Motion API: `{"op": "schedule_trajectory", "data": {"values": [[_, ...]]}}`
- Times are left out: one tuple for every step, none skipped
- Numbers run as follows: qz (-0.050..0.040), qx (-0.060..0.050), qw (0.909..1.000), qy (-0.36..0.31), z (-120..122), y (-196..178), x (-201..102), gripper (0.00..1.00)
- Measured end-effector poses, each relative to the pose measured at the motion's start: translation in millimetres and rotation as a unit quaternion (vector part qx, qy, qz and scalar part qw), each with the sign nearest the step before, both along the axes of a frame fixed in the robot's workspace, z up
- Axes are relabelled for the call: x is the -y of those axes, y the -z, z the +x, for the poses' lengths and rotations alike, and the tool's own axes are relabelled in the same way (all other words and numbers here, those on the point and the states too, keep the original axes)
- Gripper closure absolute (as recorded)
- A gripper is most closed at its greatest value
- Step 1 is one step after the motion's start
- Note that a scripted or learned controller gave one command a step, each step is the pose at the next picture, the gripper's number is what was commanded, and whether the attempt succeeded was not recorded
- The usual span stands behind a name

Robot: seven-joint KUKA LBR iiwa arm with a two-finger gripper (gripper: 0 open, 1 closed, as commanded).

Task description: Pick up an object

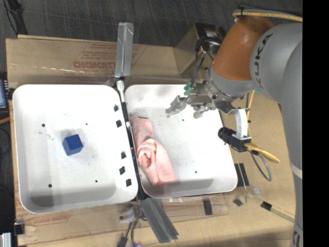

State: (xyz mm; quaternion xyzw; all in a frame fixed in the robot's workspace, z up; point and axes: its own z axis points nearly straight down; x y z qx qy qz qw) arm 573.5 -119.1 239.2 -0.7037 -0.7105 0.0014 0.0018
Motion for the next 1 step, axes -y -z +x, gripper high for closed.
{"op": "schedule_trajectory", "data": {"values": [[0.0000,-0.001,0.9999,-0.017,-19.1,86.1,-12.8,0.00]]}}
